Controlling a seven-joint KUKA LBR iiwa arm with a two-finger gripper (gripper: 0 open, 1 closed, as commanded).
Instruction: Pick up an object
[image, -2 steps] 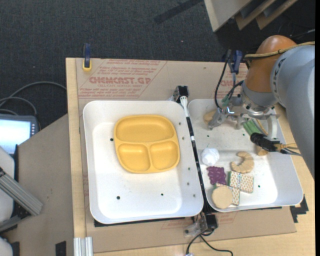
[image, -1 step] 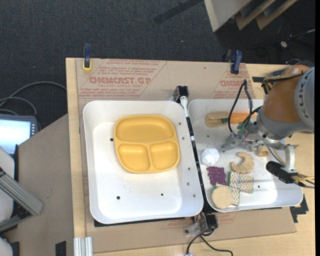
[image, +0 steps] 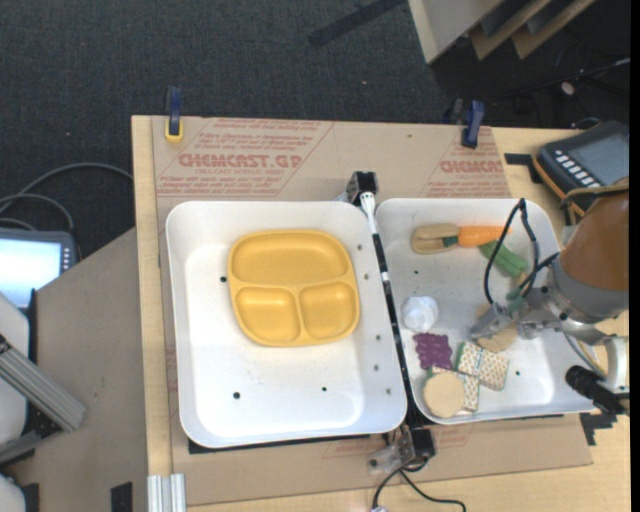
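The right bin holds several small items: a wooden-handled brush with an orange end, a green piece, a white crumpled ball, a purple cluster, a tan round disc and a checkered cracker-like piece. My gripper reaches in from the right and hangs low over the bin's middle, just above the checkered piece. Whether anything sits between its fingers is hidden by the wrist.
The left bin holds a yellow three-compartment tray. A black cable loops over the right bin's far side. Blue clamps pin the cardboard sheet at the back edge.
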